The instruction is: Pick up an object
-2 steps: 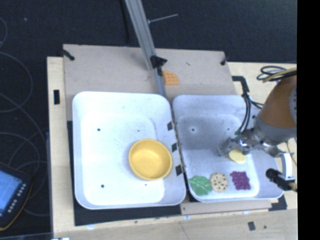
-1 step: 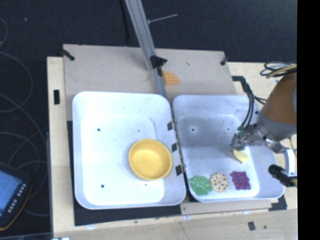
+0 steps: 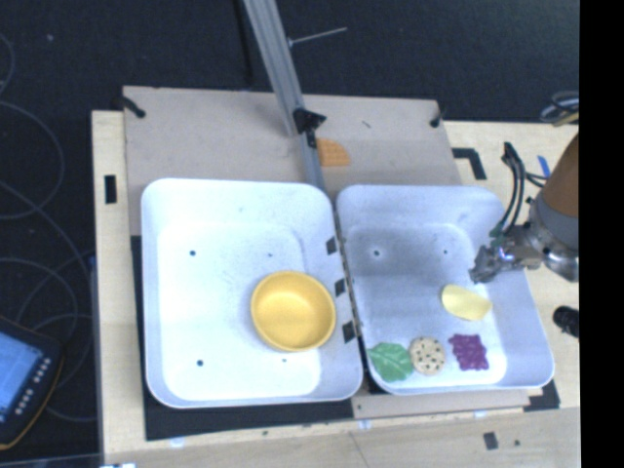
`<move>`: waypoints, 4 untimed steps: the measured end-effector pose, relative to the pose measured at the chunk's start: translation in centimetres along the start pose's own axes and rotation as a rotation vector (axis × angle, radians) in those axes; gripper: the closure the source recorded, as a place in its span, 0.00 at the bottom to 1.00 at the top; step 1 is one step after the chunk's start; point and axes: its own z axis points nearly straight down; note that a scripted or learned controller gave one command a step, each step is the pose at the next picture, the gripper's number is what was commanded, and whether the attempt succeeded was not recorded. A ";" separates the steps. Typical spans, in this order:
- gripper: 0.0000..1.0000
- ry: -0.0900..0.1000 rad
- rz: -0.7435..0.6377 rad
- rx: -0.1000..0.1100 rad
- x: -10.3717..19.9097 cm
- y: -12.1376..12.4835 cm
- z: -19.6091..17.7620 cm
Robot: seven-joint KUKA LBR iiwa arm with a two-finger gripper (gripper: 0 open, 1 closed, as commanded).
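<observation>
the gripper (image 3: 485, 266) hangs over the right bin (image 3: 409, 213), near its right wall, and whether it is apart or together i cannot tell, because it is small and blurred here. nothing is seen clamped in it. a pale yellow piece (image 3: 466, 302) lies on the bin floor just below the gripper and a little to its left in the picture, near it; if they touch is not clear. along the front wall of the same bin lie three things in a row: a green leaf (image 3: 391, 360), a round cookie (image 3: 426, 355) and purple grapes (image 3: 471, 351). a yellow bowl (image 3: 292, 310) stands upright in the left bin (image 3: 195, 222), near the divider. no label or writing can be read anywhere.
</observation>
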 end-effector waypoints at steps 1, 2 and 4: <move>1.00 0.001 -0.013 0.001 0.1 0.2 -4.4; 1.00 0.001 -0.013 0.001 -0.1 0.4 -9.2; 1.00 0.004 -0.015 0.007 10.0 2.9 -8.4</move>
